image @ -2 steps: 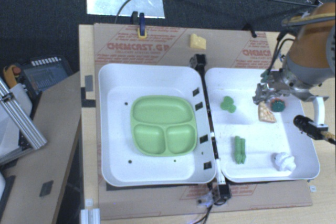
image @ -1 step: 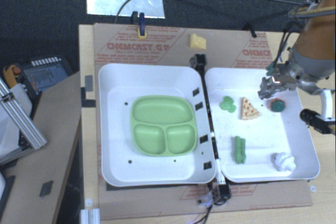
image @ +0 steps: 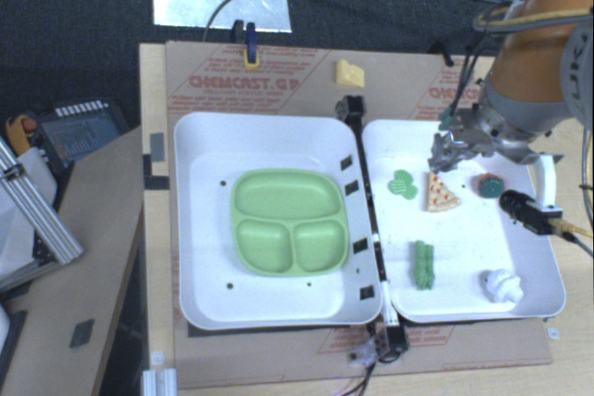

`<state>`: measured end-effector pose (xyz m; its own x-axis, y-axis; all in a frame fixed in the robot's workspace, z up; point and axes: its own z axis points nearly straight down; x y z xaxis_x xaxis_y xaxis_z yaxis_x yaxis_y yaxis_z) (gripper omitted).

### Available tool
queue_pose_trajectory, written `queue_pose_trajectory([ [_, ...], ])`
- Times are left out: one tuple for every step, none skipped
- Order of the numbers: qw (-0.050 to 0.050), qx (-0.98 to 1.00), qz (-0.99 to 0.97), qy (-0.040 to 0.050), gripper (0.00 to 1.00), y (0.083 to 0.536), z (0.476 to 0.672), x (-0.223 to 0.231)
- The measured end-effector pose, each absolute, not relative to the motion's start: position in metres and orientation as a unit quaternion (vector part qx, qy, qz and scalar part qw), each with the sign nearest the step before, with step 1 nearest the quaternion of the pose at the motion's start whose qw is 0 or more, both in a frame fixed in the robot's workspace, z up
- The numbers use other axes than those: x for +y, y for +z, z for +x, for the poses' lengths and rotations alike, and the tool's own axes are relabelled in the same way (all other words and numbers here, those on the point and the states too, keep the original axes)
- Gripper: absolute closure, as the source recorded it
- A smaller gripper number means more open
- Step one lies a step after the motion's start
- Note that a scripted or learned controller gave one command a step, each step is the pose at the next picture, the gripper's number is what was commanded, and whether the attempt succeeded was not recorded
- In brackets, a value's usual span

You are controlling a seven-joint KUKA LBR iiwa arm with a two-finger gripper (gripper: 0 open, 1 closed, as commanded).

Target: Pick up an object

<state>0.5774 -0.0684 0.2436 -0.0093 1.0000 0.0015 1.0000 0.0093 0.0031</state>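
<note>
The right bin (image: pixel 538 292) holds a pizza slice toy (image: pixel 441 194), a green round leafy piece (image: pixel 403 185), a green long piece (image: pixel 423 264), a small round green and brown item (image: pixel 490 187) and a white crumpled object (image: pixel 502 287). My gripper (image: pixel 445 154) hangs over the upper part of this bin, just above the pizza slice. Nothing shows between the fingers from this angle.
The left bin (image: pixel 200 199) contains a green divided plate (image: pixel 288 222). A yellow block (image: pixel 350 73) lies on the cardboard behind the bins. A black part (image: pixel 529 212) juts over the right bin's right side. A yellow clamp (image: pixel 251 46) stands at the back.
</note>
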Motion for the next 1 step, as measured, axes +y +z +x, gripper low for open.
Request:
queue_pose_trajectory([
  [0.000, 0.710, 0.704, 0.0010, 1.00, 0.2299, 0.5779, -0.0133],
])
